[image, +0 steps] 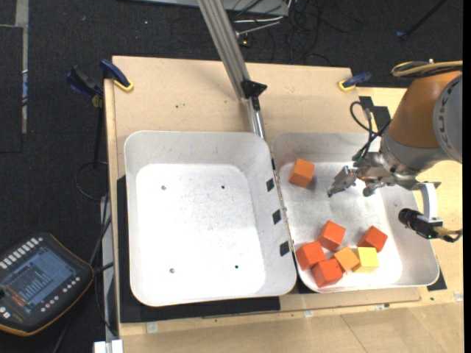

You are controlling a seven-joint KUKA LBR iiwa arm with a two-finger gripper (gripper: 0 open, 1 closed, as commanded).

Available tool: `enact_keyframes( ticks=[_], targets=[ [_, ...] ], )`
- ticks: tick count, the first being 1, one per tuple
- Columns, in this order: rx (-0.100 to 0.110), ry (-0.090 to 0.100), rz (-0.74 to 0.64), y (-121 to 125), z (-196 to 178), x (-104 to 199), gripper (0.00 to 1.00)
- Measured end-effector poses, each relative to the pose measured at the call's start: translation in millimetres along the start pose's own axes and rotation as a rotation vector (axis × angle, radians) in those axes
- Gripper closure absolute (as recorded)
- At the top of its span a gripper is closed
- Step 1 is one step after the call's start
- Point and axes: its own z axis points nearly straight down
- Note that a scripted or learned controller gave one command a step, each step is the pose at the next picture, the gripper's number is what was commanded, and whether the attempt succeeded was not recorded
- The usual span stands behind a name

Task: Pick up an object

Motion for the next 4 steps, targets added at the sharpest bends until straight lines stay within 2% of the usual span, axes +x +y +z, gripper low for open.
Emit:
enact_keyframes(
  ticks=[1,3,4],
  targets=[
    [-0.008,-0.002,0.001,2.1,-14.7,-0.9,1.0],
    [-0.013,-0.004,-0.002,-1.2,-111.0,-14.4,1.0],
    [-0.011,-0.003,-0.002,-0.2,-135.8,-14.5,1.0]
  ],
)
